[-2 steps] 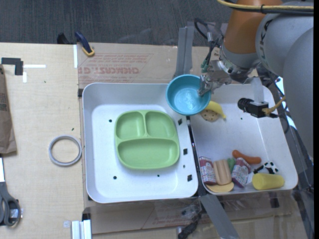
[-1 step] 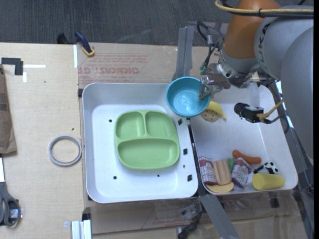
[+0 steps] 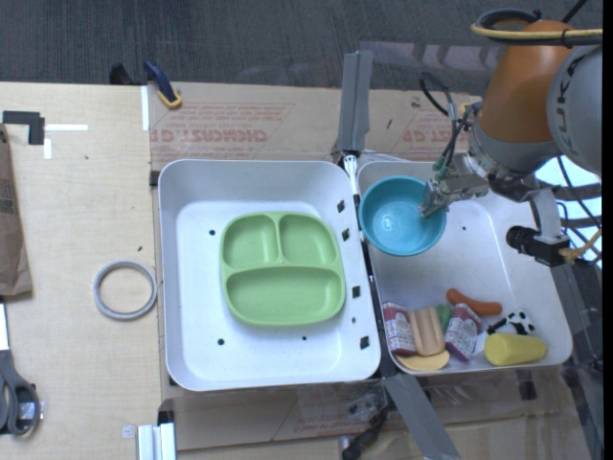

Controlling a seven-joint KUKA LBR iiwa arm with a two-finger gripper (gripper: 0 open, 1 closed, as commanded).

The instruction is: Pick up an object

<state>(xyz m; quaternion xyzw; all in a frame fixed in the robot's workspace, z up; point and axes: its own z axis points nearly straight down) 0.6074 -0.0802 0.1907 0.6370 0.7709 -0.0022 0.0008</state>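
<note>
- The tabletop (image 3: 77, 218), pale and wood-grained, is seen across the left of the frame; two shallow white bins are carried on it side by side, presumably to keep the objects within reach;
- The left bin (image 3: 182, 286), at centre, is occupied by a smooth green divided plate (image 3: 283, 268) lying flat;
- The right bin (image 3: 522, 286) is strewn along its lower edge with small toy foods (image 3: 450, 329);
- The blue bowl (image 3: 400, 218), round and glossy, is placed at the right bin's upper left; it is judged the likely target;
- The gripper (image 3: 436, 199) is poised over the bowl's right rim; whether the fingers are spread or pinching cannot be told.
</note>
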